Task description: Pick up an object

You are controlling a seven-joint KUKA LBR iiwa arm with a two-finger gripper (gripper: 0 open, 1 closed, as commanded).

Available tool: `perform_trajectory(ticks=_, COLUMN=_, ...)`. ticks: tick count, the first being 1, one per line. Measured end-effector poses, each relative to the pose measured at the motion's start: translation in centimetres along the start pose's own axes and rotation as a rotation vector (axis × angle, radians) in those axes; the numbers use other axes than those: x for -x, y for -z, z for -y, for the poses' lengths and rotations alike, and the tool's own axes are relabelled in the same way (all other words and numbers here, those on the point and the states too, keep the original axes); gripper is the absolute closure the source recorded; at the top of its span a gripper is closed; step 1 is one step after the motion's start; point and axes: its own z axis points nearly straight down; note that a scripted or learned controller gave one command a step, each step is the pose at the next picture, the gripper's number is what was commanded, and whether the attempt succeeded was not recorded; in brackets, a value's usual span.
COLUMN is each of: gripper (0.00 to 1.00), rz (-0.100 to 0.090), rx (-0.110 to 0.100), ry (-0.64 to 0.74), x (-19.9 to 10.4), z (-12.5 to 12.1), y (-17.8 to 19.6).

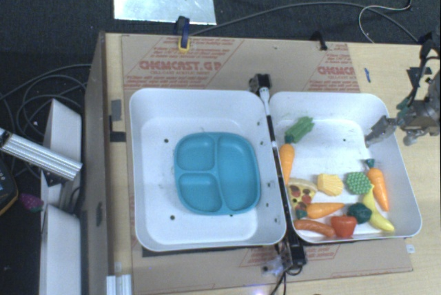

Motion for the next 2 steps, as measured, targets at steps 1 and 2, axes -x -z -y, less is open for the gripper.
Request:
perform_trajectory(ticks=1, gripper=0.0, rz=-0.001, rx=-0.002, ry=-0.002, x=-2.8, z=2.2, y=-7.2)
perform_trajectory(ticks=2, gripper=0.0, rz=-0.002, rx=-0.003, ry=0.001, x=-9.0, z=-3.0, y=-15.5)
